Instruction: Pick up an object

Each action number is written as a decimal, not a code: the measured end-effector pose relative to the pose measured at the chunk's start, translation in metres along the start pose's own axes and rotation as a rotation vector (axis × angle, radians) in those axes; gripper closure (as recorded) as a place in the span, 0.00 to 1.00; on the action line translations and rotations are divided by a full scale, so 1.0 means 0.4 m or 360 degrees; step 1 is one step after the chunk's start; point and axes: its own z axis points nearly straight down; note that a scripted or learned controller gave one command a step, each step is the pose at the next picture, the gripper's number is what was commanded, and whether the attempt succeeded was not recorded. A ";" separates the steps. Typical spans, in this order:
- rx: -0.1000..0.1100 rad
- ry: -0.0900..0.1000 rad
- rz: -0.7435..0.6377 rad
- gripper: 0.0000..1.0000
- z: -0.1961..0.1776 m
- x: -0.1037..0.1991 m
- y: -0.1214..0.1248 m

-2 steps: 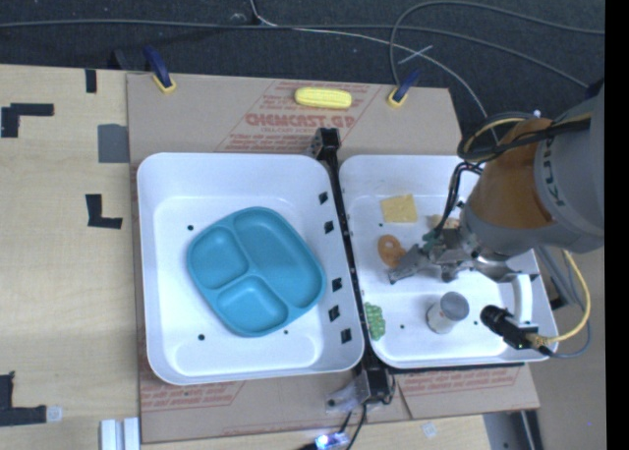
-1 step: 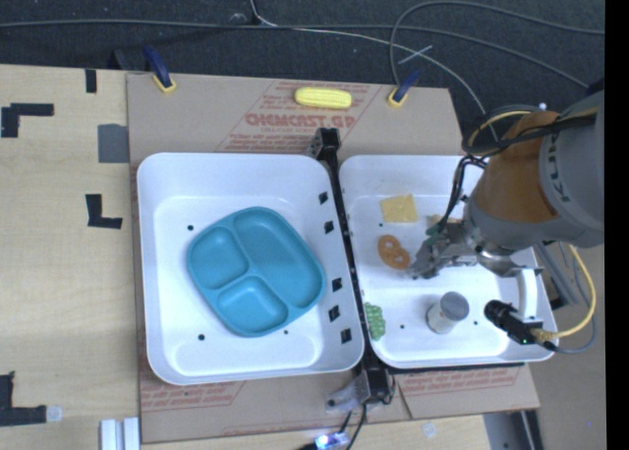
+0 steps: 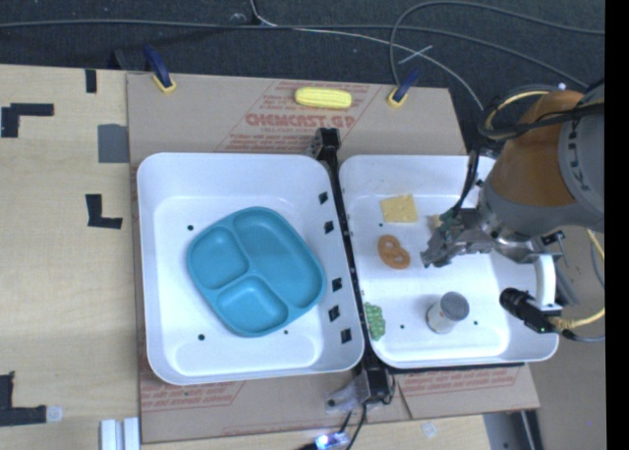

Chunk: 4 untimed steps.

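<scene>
Reaching in from the right, our arm (image 3: 550, 158) hangs over the right bin (image 3: 491, 345), with the gripper (image 3: 444, 242) low above the bin floor near its middle. Whether the jaws are apart or together we cannot tell; the tool is dark and small against the white, and nothing shows between them.

Several candidates lie in this bin. A brown pretzel-shaped piece (image 3: 394, 252) sits just left of the gripper, close but apart from it as far as we can judge. A pale yellow square (image 3: 399, 208) lies a little beyond that, toward the far wall. A small grey cylinder (image 3: 448, 310) stands nearer the front, below the gripper, and a green bit (image 3: 374, 319) rests by the left wall. All of them appear to lie flat or stand on the bin floor.

The left bin (image 3: 162, 271) carries a blue divided tray (image 3: 256, 269), well apart from the arm. A yellow corn-like toy (image 3: 322, 98) lies on the cardboard (image 3: 216, 109) of the surface behind the bins.

We judge the task barely begun: the arm is placed over the bin, yet no object is lifted or visibly gripped. What remains is the whole of it: settling on one thing, most likely the brown piece or the grey cylinder given how near they are, closing on it, and raising it clear.
</scene>
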 end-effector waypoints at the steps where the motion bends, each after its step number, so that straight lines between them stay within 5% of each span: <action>1: -0.0002 0.0000 -0.0002 1.00 -0.107 0.010 0.005; 2: -0.0003 -0.0001 -0.0001 1.00 -0.226 0.010 0.009; 4: 0.0007 0.0002 -0.0007 1.00 -0.183 0.259 0.083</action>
